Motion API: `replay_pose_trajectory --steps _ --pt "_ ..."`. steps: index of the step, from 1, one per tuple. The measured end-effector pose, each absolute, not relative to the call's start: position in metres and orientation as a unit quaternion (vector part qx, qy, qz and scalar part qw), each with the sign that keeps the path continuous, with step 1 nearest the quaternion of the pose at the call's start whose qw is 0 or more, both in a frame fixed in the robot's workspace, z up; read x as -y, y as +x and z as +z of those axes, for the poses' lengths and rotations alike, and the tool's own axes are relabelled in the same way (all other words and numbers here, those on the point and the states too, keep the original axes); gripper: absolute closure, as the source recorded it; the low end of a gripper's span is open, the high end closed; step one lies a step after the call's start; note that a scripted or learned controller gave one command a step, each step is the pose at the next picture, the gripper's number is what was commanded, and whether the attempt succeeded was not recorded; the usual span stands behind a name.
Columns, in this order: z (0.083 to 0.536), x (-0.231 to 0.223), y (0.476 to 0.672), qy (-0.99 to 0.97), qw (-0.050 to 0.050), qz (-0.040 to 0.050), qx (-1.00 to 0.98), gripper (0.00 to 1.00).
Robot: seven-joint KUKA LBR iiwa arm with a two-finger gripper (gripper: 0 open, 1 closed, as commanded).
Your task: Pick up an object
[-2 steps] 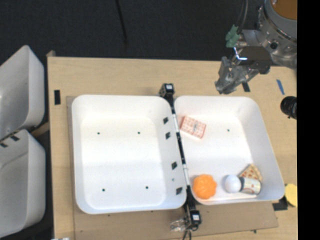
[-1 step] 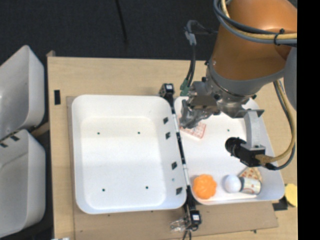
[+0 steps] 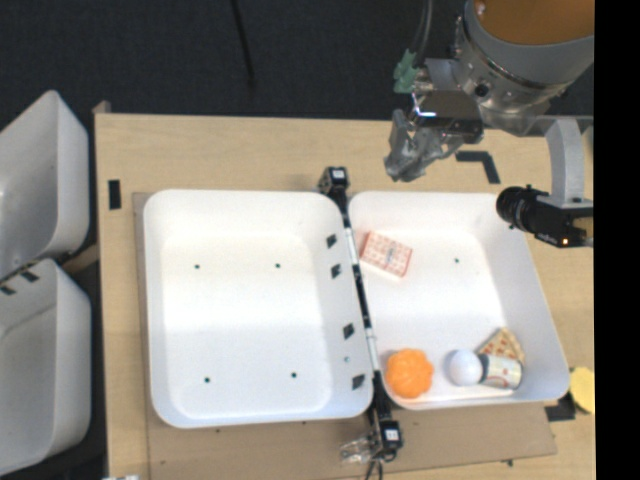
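Four things are lying in the right bin (image 3: 520, 298), and three of them are crowding its near edge: an orange ball (image 3: 409, 372) is sitting by the near left corner, a white ball (image 3: 463, 367) is resting just beside it to the right, and a tan wedge-shaped piece (image 3: 501, 349) is leaning in the near right corner, touching or almost touching the white ball. A pale cup-like part (image 3: 503, 372) is lying against the wedge's near side, though what it belongs to is hard to tell. Farther back, a small pink patterned card (image 3: 385, 254) is lying flat and slightly tilted near the divider between the bins, well apart from the near cluster. The left bin (image 3: 240, 303) is sitting alongside, sharing that divider. Beyond the far rim of the right bin, the gripper (image 3: 408, 164) is hanging above the bare wooden bench (image 3: 250, 148), outside the bin and raised over it, with the grey arm (image 3: 525, 28) and its orange band rising behind it to the right. Whether the gripper is spread or closed cannot be told at this angle, and nothing is showing in its grasp. The card is lying nearest to the gripper, in front of it and slightly left; the balls and wedge are sitting much farther toward the near edge.
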State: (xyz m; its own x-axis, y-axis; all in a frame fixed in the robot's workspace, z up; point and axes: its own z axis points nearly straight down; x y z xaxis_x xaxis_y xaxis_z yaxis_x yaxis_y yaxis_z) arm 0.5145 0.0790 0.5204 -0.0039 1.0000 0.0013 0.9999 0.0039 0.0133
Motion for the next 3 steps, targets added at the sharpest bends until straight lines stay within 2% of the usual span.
replay_pose_trajectory --steps 1,2,3 --pt "0.363 -0.136 0.558 0.705 -0.002 -0.0043 -0.709 1.00" --pt "0.473 -0.076 0.566 0.708 0.004 0.0033 -0.706 1.00" --pt "0.350 -0.120 0.584 0.706 -0.002 -0.0040 -0.709 1.00"
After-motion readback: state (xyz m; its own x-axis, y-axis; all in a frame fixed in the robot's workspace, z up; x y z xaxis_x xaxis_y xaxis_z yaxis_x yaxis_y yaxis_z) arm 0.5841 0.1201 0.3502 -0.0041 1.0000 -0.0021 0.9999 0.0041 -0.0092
